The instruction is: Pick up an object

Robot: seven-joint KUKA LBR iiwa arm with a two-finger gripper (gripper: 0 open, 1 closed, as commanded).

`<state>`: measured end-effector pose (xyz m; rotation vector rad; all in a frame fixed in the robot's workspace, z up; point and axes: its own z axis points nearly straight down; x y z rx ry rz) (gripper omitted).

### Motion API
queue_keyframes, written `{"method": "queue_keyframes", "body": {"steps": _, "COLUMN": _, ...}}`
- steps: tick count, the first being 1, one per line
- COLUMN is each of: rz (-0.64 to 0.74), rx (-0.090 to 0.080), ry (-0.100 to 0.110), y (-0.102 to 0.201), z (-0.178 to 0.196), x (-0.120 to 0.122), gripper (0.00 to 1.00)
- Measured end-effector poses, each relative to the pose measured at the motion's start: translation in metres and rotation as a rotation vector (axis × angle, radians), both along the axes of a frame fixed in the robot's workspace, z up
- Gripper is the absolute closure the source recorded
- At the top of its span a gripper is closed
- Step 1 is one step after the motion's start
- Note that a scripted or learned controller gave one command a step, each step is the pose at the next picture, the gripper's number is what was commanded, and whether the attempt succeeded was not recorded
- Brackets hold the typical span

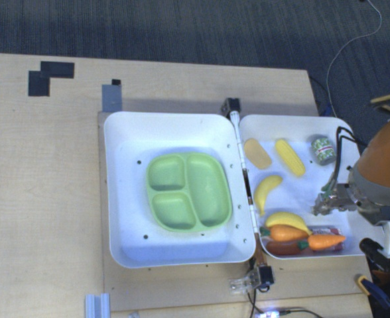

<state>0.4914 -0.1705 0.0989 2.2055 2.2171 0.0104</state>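
The right bin (pixel 294 128) holds toy food. A tan oval piece (pixel 257 153) and a yellow corn cob (pixel 290 157) lie at the back, with a green and white ball (pixel 323 149) near the back right corner. A banana (pixel 266 191) lies in the middle. Along the front wall sit a yellow piece (pixel 286 220), an orange piece (pixel 288 233), a dark red piece (pixel 284 247) and a carrot (pixel 325 241). My gripper (pixel 325 204) hangs over the bin's right side, just above the carrot and right of the banana.
The left bin (pixel 115 197) holds a green divided plate (pixel 188 191). The arm's orange band (pixel 384 158) and grey wrist cover the right bin's right edge. Cables run at the bench's front edge (pixel 261 283).
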Motion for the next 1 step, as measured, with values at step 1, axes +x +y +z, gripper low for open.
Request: {"method": "queue_keyframes", "body": {"steps": 1, "rz": 0.000, "rx": 0.000, "ry": 0.001, "y": 0.0001, "z": -0.0002, "x": -0.0001, "gripper": 0.00}}
